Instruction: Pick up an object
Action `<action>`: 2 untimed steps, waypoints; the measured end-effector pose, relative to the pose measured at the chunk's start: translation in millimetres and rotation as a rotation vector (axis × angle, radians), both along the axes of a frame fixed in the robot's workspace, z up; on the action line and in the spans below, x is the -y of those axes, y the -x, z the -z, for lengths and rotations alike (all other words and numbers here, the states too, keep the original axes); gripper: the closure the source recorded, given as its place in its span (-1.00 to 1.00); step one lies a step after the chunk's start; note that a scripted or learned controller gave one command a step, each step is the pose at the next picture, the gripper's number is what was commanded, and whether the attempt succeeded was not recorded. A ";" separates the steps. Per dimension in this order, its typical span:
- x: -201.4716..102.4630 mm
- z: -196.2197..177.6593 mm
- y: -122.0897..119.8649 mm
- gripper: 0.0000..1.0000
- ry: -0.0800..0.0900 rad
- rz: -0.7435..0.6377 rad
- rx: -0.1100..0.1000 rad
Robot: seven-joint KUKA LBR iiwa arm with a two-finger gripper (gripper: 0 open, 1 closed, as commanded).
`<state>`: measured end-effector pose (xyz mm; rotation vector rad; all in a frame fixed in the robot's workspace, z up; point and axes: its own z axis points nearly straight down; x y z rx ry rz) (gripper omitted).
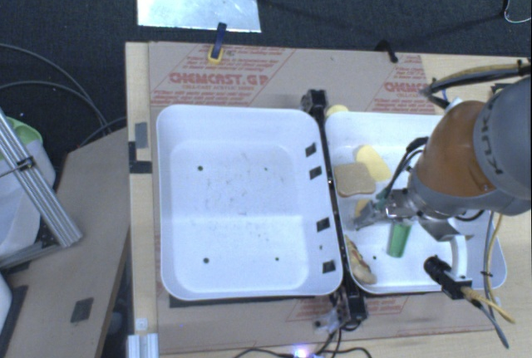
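Nearest the lens I log the arm's grey wrist housing (507,132) and the orange band (453,150), coming in from 3 o'clock over the right bin (391,122). Below them the tool (371,213) sits low in that bin, aimed toward 9 o'clock; its metal tips look slightly apart with nothing between them, though at this resolution I take that as likely, not certain.

Candidates in the right bin: green cylinder (399,238), just beside the tool at its 4 to 5 o'clock, long axis running roughly 12 to 6 with a slight lean. Tan sponge (355,179) lies flat at the tool's 11 o'clock, close by. Yellow piece (373,160) touches the sponge at its 1 o'clock. A brown, peel-like item (361,262) rests near the divider at the tool's 6 o'clock.

Left bin (241,203) holds no candidate. Both bins rest on the cardboard-covered surface (274,74).

Judgement: no grasp made yet. The sponge is nearest the tips' heading; the cylinder would need the tool drawn back toward 4 o'clock and closed across its short axis.
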<state>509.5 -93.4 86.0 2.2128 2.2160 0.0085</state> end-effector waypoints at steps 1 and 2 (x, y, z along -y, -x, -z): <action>2.4 -13.7 -2.8 1.00 0.004 0.001 0.007; -96.0 -103.3 11.2 1.00 -0.008 -0.013 -0.002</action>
